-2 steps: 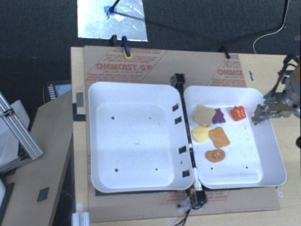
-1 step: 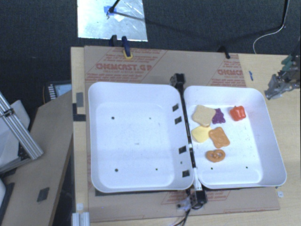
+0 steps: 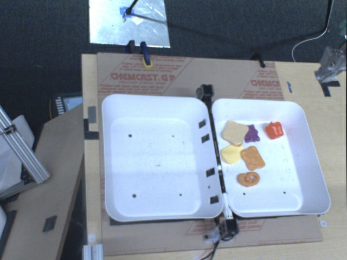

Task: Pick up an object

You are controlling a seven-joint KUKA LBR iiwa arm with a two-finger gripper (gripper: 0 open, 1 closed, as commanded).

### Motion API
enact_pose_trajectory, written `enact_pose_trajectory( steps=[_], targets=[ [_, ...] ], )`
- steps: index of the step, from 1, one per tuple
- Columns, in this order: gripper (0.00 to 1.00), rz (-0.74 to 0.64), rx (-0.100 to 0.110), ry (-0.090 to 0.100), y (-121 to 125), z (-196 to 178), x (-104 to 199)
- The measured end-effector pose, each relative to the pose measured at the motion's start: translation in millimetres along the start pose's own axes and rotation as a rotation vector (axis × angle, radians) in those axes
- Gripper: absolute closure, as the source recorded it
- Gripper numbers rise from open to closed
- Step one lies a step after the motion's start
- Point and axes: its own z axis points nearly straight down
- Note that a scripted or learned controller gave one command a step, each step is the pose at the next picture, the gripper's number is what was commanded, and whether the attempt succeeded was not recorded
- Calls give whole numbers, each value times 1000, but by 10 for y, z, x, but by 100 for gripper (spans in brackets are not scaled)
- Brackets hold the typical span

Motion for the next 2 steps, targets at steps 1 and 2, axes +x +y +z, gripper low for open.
enact_pose_trajectory(
  steps=[1, 2],
  targets=[
    [100, -4, 12, 3, 131, 69, 831],
    [100, -2, 12, 3, 219, 70, 1450]
  ],
)
